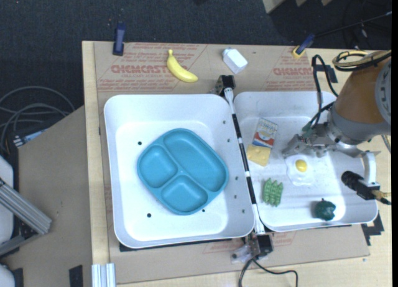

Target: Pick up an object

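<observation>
White-and-yellow, the egg [301, 169] lay in the right bin [354, 217], just below the pincer [305, 145]; whether that was clenched I cannot tell. Flat against the floor beside the egg, it might slip a closing grip.

Divided tray [181, 170] in L bin [118, 118]. R bin [249, 105]: cheese [259, 154], egg [301, 167], broccoli [272, 191]. Banana [180, 68] on worktop [99, 81] behind L bin.
</observation>
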Motion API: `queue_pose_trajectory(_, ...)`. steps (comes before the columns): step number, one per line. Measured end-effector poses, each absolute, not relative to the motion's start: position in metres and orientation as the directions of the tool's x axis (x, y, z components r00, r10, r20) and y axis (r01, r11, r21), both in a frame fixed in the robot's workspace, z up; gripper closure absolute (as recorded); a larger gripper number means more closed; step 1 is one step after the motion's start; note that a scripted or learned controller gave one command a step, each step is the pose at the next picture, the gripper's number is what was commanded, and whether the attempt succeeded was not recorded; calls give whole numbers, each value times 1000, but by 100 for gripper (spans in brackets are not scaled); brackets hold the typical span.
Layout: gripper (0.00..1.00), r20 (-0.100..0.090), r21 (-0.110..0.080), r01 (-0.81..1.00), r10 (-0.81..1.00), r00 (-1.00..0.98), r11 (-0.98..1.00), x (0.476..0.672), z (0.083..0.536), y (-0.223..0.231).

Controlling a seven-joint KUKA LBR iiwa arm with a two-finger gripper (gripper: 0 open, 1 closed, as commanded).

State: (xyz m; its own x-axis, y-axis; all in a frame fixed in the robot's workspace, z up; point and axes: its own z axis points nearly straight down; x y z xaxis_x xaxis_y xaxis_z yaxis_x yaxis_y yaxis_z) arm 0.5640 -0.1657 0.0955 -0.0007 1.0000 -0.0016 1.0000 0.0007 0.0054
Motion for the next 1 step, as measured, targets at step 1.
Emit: queue_pose_trajectory(1,0,1,-2,1000,1000,1,-1,528,84,-172)
